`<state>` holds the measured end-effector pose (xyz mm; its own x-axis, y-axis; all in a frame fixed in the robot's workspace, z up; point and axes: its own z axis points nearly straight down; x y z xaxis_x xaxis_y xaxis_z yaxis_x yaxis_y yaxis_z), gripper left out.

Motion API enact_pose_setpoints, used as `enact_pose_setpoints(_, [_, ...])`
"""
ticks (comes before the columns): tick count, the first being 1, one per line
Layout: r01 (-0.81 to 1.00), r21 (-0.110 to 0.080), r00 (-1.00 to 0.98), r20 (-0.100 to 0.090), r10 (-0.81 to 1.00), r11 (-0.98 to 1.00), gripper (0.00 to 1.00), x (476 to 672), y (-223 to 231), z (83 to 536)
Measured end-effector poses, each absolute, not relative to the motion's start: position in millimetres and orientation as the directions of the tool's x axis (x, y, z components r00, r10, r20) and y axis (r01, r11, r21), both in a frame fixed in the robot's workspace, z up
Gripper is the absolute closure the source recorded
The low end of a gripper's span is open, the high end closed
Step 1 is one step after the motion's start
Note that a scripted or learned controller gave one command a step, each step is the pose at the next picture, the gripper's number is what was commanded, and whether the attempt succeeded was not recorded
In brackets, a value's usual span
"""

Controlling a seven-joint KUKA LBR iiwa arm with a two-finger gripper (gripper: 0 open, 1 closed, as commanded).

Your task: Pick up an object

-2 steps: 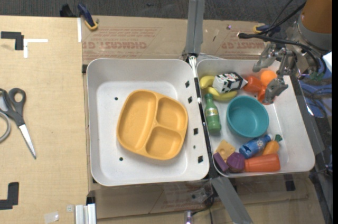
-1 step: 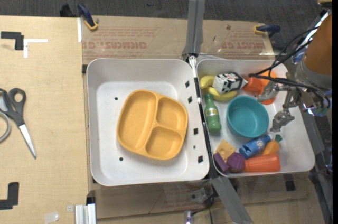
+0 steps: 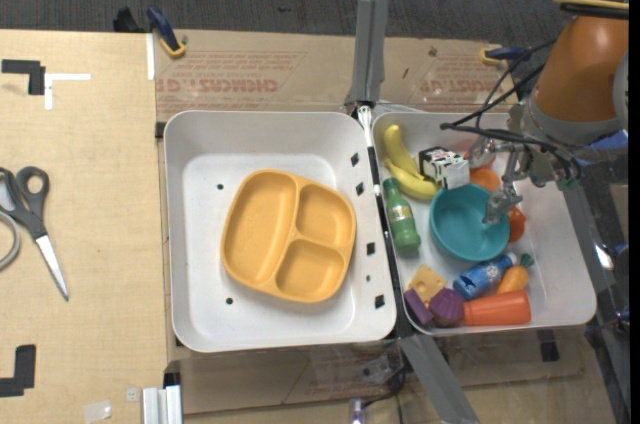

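The round teal plastic bowl [image 3: 468, 222] is found in the middle of the right-hand shallow white bin [image 3: 572, 257], and the two-finger gripper [image 3: 498, 210] is seen at the bowl's right rim, its tips inside the bowl. Whether the slender metal fingers are apart or together cannot be told from this slant, and nothing is seen clamped between them.

Little free room is left around the bowl. A curved yellow banana [image 3: 402, 168] lies along its upper left, a green plastic bottle [image 3: 402, 218] lies lengthwise just left of it, beside the bin's left wall, and a small black-and-white printed box [image 3: 444, 166] sits just above it. Orange pieces [image 3: 484, 179] are seen at the bowl's right, partly hidden. Below it are crowded a blue plastic bottle [image 3: 482, 278], an orange cylinder [image 3: 496, 309], a purple rounded piece [image 3: 440, 308] and a tan block [image 3: 427, 284], against the front wall.

The left-hand white bin [image 3: 190, 242] holds one smooth orange-yellow divided plate [image 3: 288, 235] with three compartments, lying near its centre with bare floor all around. A grey divider [image 3: 368, 62] stands at the back, above the seam between the bins. Scissors with grey handles [image 3: 36, 222] lie on the wooden bench [image 3: 80, 312], far left.
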<state>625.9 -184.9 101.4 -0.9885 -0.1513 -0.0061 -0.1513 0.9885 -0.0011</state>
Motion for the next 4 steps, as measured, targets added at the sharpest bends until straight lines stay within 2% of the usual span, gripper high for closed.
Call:
enact_pose_setpoints(1, [-0.193, -0.002, -0.981, -0.006, -0.193, 0.981, 0.0, 601.7, -221, 95])
enact_pose_setpoints(2, [0.004, 0.0, -1.0, -0.004, 0.004, 1.0, 0.0, 610.8, -151, 93])
enact_pose_setpoints(3, [0.178, 0.0, -0.984, -0.003, 0.178, 0.984, 0.0, 606.2, -121, 93])
enact_pose_setpoints(4, [0.303, 0.0, -0.953, -0.002, 0.303, 0.953, 0.0, 575.0, -180, 93])
